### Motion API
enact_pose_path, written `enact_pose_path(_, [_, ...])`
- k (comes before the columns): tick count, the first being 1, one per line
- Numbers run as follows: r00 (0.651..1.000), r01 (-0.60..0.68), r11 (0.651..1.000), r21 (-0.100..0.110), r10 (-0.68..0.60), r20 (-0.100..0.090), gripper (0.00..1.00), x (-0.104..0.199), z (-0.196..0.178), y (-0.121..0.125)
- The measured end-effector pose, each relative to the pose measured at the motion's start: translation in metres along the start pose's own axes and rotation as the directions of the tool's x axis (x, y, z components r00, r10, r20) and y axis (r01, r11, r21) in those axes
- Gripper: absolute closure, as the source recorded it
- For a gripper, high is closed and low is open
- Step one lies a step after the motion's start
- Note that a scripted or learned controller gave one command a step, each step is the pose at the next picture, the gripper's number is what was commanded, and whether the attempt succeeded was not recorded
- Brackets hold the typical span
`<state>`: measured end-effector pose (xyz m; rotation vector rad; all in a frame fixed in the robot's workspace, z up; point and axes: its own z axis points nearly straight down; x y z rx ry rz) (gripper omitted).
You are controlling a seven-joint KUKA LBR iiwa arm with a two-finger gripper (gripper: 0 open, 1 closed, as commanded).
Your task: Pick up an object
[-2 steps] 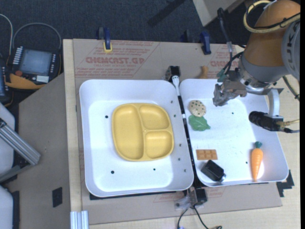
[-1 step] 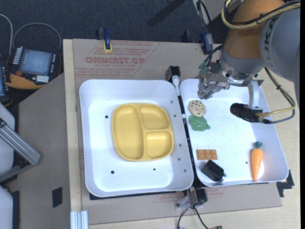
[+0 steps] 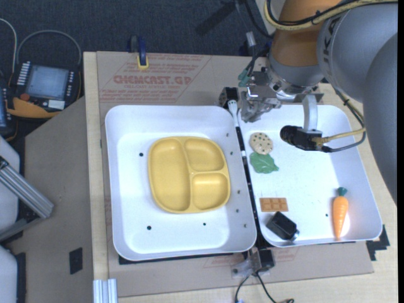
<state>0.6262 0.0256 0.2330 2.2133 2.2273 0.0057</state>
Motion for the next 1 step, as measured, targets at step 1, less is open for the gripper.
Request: enact_pose_path(1, [1.000,-0.001,1.000,0.000,0.001,0.000,1.00,0.0482,-0.0057,0.0194])
